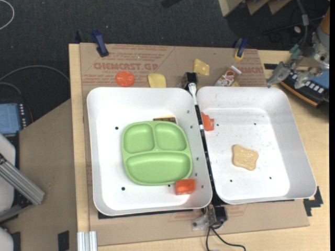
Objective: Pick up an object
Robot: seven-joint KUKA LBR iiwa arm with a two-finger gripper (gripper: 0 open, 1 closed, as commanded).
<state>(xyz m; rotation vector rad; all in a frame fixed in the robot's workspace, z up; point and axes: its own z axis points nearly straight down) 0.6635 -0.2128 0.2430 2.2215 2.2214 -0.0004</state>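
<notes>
Resting in rt bin [293, 140]: tan biscuit [245, 157]

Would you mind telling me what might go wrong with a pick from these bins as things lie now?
The orange block sits tight against the green divided plate near the left bin's wall, so the tool may strike either. The small orange piece hugs the right bin's edge, leaving little room. The flat tan piece lies low and may slip out.

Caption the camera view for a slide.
Green tray in left bin, tan piece in right bin, gripper above its far corner.
</notes>
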